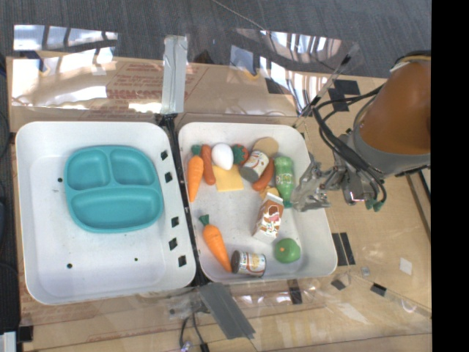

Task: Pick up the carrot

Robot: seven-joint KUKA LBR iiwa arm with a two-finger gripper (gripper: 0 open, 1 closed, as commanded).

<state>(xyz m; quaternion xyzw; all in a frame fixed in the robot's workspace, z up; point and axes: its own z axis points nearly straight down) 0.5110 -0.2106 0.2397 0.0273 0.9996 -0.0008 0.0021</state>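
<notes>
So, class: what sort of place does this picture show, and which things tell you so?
Probably a robot test bench or lab, not a kitchen. The gripper hangs over the right bin of toy food, carrot included; a teal tray sits in the left bin on taped cardboard.

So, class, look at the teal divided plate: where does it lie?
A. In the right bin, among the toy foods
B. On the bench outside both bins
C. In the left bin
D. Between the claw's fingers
C: the teal divided plate lies flat inside the left bin, while the toy foods sit in the right bin.
</notes>
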